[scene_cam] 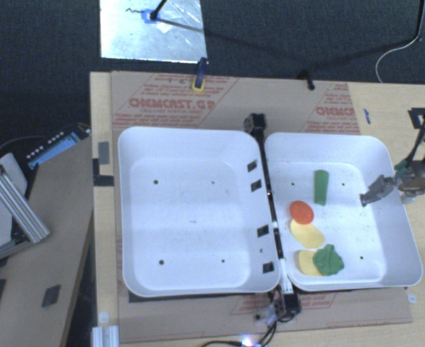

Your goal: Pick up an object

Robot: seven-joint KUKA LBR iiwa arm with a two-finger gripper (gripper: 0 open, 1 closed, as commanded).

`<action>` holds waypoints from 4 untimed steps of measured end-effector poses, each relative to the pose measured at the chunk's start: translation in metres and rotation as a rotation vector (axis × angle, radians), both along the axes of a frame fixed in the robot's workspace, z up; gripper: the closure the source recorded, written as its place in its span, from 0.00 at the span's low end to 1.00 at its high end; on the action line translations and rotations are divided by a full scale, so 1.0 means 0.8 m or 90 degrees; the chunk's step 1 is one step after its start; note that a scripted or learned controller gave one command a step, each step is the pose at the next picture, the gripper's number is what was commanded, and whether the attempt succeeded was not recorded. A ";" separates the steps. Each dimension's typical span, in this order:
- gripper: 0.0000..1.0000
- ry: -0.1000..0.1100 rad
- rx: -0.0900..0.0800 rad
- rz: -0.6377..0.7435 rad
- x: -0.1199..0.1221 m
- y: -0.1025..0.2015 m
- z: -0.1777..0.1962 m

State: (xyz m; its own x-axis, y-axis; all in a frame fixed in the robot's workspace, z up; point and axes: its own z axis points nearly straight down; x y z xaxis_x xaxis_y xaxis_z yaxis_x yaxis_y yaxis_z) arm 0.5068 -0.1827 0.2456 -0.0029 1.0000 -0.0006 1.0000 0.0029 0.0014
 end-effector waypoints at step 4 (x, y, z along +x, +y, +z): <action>0.00 0.004 0.002 -0.001 0.064 0.066 -0.202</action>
